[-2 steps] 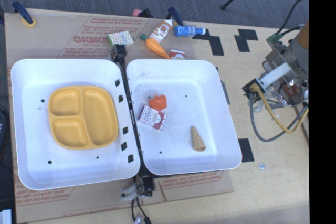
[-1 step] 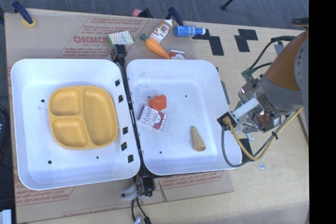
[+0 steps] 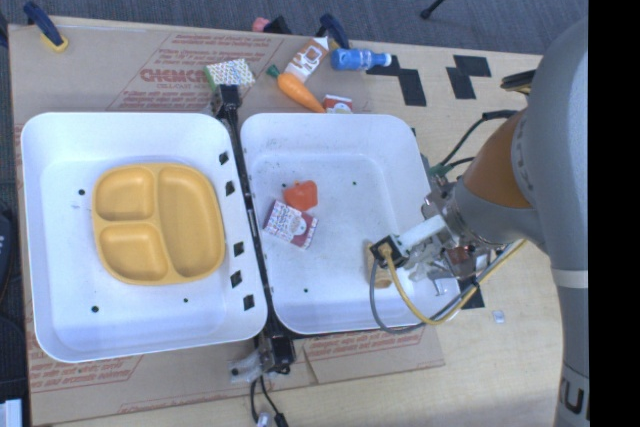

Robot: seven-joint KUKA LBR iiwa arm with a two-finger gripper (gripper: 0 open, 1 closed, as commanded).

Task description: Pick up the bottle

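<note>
A blue bottle (image 3: 358, 60) lies on its side on the cardboard behind the right bin (image 3: 400, 130), outside both bins. Beside it lies a white bottle with an orange label (image 3: 306, 60). Inside the right bin, near its left wall, a red piece (image 3: 302, 194) touches a red-and-white printed packet (image 3: 291, 224); I cannot tell whether they are one thing. My gripper (image 3: 440, 267) hangs low over the right bin's near right corner, well to the right of the packet and far from the bottles on the cardboard. Nothing shows between its fingers.
A yellow divided plate (image 3: 158, 221) lies in the left bin (image 3: 40, 145). An orange carrot (image 3: 298, 92), a small red-and-white box (image 3: 338, 102) and a green-patterned packet (image 3: 230, 73) lie on the cardboard behind the bins. Clamps hold the cardboard's far edge.
</note>
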